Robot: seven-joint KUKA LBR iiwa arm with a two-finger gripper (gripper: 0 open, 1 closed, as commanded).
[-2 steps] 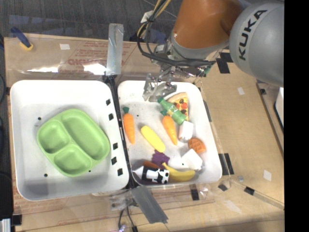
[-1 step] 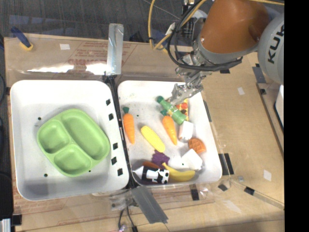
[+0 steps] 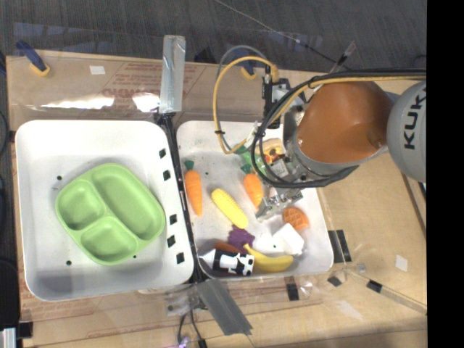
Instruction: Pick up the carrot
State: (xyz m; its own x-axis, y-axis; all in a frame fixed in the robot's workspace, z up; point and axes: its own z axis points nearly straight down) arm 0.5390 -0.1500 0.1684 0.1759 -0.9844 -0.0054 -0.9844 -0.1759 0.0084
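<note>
Presently, the jaws of the gripper (image 3: pixel 270 206) hang low in the right bin (image 3: pixel 206 138); whether they stand open or closed cannot be told. One carrot (image 3: pixel 193 192) lies by the bin's left wall, another carrot (image 3: pixel 253 189) touches the gripper, with a corn cob (image 3: pixel 228 207) between them.
</note>
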